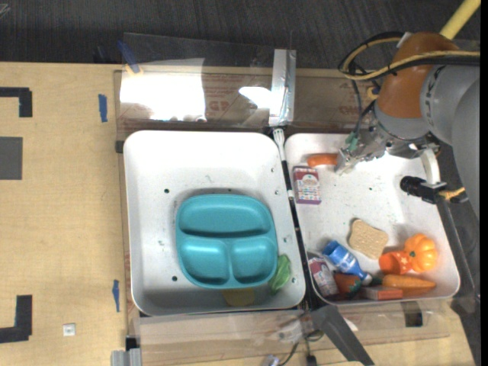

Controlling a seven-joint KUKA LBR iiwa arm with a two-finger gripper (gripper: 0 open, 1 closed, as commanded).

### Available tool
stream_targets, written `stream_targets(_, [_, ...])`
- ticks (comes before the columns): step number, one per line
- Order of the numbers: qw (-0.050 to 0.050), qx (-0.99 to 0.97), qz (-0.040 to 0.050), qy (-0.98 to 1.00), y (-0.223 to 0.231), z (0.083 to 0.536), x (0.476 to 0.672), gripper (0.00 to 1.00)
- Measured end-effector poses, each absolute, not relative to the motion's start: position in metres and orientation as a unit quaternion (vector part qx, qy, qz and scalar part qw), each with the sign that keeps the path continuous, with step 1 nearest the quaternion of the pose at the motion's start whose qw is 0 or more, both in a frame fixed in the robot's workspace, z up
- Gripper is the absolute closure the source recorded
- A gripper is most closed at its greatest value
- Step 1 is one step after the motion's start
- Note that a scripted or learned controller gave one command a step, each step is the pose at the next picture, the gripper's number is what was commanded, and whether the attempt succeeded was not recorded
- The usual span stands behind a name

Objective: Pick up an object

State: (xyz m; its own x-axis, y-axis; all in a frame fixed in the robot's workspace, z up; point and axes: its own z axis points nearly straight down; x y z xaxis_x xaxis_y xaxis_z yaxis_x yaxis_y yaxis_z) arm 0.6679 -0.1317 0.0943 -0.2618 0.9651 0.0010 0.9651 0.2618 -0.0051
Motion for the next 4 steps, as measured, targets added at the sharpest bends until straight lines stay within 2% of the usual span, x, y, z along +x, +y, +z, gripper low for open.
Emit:
stream_targets(1, [-0.002, -0.620, -0.0016, -0.785, -0.103, 0.152, 0.669, 1.00])
stream_targets(2, [0.000, -0.620, 0.0000, -0.785, -0.104, 0.149, 0.668, 0.00])
stream_targets(3, [-0.001, -0.690, -0.0008, -0.723, -0.060, 0.191, 0.668, 0.00])
stream_targets(4, [-0.006, -0.664, -0.0042, -0.748, -0.093, 0.101, 0.671, 0.00])
